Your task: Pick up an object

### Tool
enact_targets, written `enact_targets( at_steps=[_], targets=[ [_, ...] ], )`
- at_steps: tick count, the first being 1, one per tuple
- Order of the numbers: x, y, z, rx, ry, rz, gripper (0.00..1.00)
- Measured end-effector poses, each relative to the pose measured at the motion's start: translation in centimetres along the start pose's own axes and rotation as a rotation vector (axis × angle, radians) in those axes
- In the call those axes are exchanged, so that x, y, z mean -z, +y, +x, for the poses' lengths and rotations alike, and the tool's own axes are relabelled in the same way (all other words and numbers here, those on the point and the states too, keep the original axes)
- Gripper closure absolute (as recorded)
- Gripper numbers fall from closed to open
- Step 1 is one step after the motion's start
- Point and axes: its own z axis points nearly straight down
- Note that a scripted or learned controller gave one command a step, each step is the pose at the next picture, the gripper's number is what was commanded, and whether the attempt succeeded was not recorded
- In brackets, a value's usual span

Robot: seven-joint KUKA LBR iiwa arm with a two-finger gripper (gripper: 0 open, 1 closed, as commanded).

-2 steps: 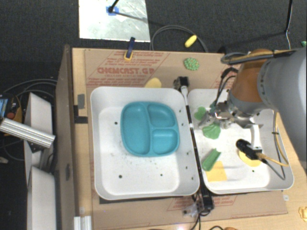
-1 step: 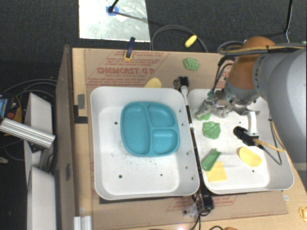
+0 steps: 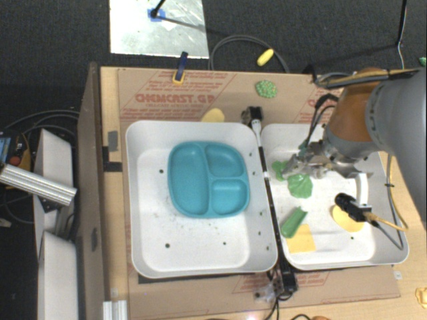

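From my station I see the arm [image 3: 390,122] reaching in from the right, its grey body bulking over the far right corner of the right bin [image 3: 333,249] and the orange band [image 3: 350,115] sitting just above the wrist. The wrist bends down and to the left, so the tool [image 3: 291,167] hangs low over the bin's back left part, close to the wall shared with the left bin [image 3: 153,245]. I cannot tell whether the tool is clenched or released, since its tip is a blur of metal and green. A pale green piece [image 3: 300,185] lies on the bin floor just beneath and in front of the tool, touching it or very nearly. Nearer the front lie a dark green block [image 3: 292,222], tilted, and a yellow square [image 3: 301,239] just beside it, with a yellow disc [image 3: 341,221] off to the right. The left bin holds a teal divided plate [image 3: 208,179], lying flat near its middle, well apart from the tool.
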Motion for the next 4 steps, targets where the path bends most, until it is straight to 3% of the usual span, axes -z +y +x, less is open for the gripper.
enact_targets(
  at_steps=[1,2,3,4],
  targets=[
    [-0.1,-3.3,1.2,0.0,0.0,0.002,0.0],
    [1.1,-3.0,1.2,0.002,0.0,-0.003,1.0],
    [0.8,-11.3,-2.1,-0.005,0.0,0.009,1.0],
    [4.8,-10.0,-4.1,0.0,-0.002,-0.002,1.0]
  ],
)
